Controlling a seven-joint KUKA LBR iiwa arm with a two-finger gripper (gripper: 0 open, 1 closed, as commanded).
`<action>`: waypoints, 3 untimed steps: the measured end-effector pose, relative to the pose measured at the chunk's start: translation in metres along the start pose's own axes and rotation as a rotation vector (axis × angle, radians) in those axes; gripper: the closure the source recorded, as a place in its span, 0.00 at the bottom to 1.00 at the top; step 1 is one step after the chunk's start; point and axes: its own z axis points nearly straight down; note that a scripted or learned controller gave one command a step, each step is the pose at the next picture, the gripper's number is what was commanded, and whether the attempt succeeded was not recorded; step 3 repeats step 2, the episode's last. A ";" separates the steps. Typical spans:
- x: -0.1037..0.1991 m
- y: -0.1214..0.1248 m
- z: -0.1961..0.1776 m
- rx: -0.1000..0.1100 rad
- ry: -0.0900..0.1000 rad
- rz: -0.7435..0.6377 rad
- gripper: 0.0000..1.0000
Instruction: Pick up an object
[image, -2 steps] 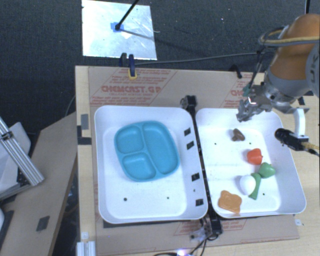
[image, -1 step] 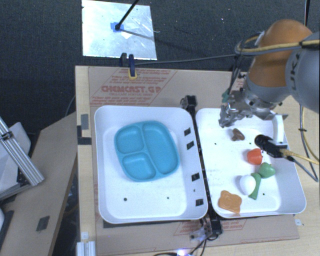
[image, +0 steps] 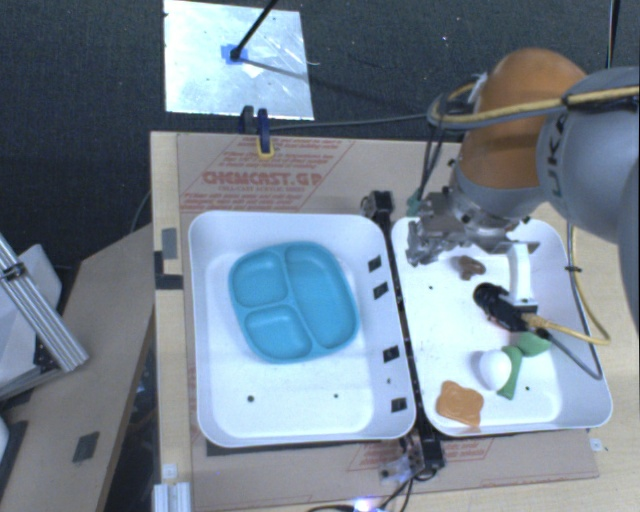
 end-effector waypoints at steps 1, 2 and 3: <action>0.036 -0.022 0.013 0.003 -0.001 0.002 1.00; 0.080 -0.058 0.020 0.003 0.000 0.001 1.00; 0.080 -0.058 0.020 0.003 0.000 0.001 1.00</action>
